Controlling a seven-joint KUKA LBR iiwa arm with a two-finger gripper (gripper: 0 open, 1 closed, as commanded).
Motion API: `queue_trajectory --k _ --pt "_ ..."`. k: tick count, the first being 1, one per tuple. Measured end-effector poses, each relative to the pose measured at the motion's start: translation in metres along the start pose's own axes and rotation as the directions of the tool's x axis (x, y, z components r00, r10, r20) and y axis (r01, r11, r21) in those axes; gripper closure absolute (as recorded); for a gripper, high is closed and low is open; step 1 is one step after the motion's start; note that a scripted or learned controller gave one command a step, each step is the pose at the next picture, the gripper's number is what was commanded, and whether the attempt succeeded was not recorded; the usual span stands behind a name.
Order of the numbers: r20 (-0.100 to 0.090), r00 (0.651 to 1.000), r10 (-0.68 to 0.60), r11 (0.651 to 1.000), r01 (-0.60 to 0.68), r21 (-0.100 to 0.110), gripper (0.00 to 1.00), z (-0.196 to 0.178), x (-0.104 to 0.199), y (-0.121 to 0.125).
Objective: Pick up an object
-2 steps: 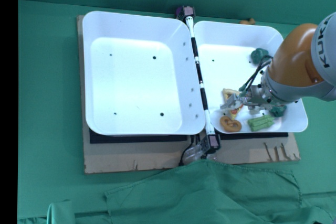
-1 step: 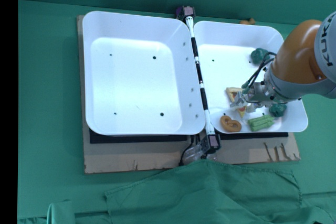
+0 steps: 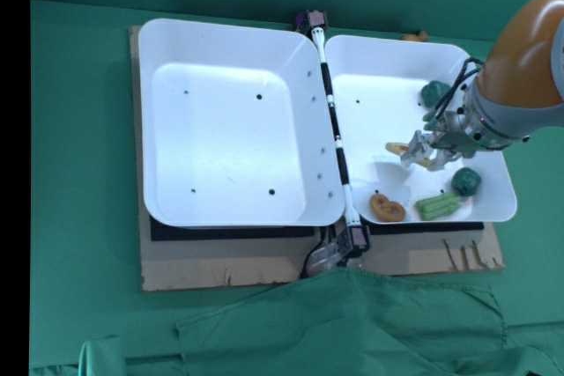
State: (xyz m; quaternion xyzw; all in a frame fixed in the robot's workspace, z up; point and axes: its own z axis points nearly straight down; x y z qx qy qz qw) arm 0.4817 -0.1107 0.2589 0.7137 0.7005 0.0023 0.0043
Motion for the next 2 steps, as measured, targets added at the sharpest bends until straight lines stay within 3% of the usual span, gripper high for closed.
queue_trajectory --k 2 --pt "0.0 1.0 -0.015 1.0 0.015 -0.001 1.0 -0.094 -0.002 0.006"
